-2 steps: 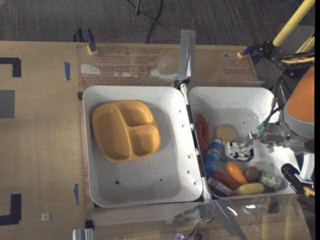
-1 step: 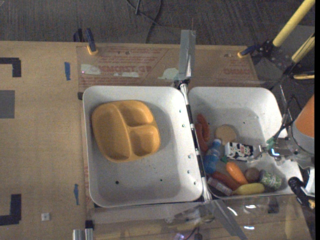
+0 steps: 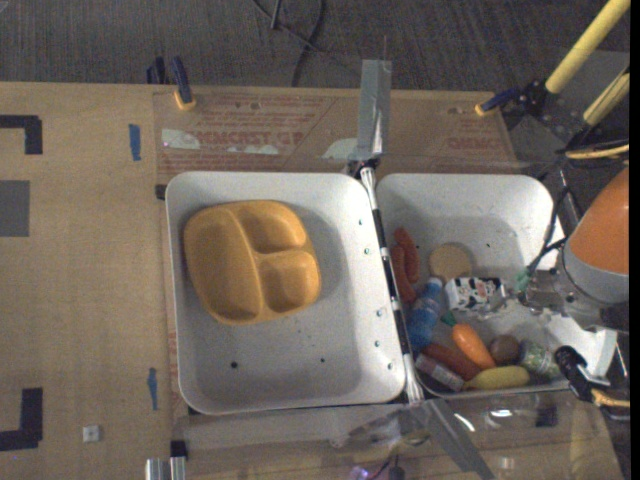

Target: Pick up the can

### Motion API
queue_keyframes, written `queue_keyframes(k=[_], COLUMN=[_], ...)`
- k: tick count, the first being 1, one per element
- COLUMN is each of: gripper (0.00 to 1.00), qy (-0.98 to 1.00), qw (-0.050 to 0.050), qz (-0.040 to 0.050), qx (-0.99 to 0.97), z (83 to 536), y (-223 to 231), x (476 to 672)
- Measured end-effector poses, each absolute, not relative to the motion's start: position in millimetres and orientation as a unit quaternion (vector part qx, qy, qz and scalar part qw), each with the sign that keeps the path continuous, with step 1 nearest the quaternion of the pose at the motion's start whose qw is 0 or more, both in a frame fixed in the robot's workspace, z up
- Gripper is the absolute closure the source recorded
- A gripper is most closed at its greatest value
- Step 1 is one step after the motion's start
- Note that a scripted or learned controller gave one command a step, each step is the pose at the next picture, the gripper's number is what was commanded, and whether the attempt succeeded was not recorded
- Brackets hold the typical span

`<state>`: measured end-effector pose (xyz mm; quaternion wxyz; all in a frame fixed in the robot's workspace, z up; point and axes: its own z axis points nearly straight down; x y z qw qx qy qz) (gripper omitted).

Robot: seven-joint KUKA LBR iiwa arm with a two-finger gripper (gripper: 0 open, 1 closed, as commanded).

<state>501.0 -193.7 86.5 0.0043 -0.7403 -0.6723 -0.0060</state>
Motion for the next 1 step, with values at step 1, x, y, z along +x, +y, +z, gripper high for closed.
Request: queue_keyframes(k=[1], gripper=[1.0], qy=[-0.671], qw=[0.001], qz=[-0.0051], qx=[-0.741], z=[96.8], y=[-196.4], x=[501.1])
